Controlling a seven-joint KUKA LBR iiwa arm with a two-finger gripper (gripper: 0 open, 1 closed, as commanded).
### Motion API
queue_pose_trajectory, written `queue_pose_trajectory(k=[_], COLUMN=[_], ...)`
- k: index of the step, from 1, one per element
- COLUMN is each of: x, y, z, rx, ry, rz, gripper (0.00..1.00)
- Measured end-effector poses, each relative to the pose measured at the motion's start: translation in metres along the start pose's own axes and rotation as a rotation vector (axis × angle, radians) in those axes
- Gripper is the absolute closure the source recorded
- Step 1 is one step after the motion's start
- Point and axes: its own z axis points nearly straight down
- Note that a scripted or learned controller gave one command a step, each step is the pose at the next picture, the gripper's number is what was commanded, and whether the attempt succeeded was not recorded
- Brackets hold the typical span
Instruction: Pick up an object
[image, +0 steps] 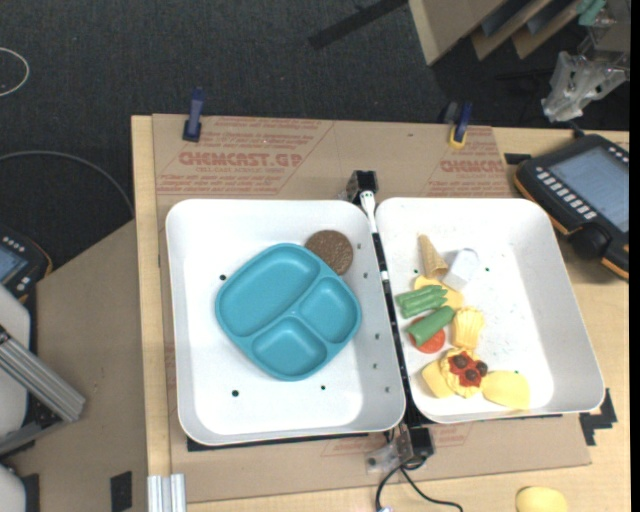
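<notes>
A yellow item (541, 497) lay on the bench, nearest the viewer. Toy foods (467, 326) sat clustered in the right bin (530, 285). The gripper (578, 82) hung well apart, upper right, whether open or closed indeterminable. Judged progress: nothing lifted; approach, grasp and lift remained.

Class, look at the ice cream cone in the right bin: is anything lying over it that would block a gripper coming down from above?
Nothing visible lies over the ice cream cone. A white piece sits against its right side, in the right bin.
</notes>
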Motion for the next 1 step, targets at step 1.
queue_pose_trajectory(k=[1], x=[0.0225], y=[-0.0335], z=[0.1192], rx=[0.021], ry=[0.006], rz=[0.001], gripper=[1.0])
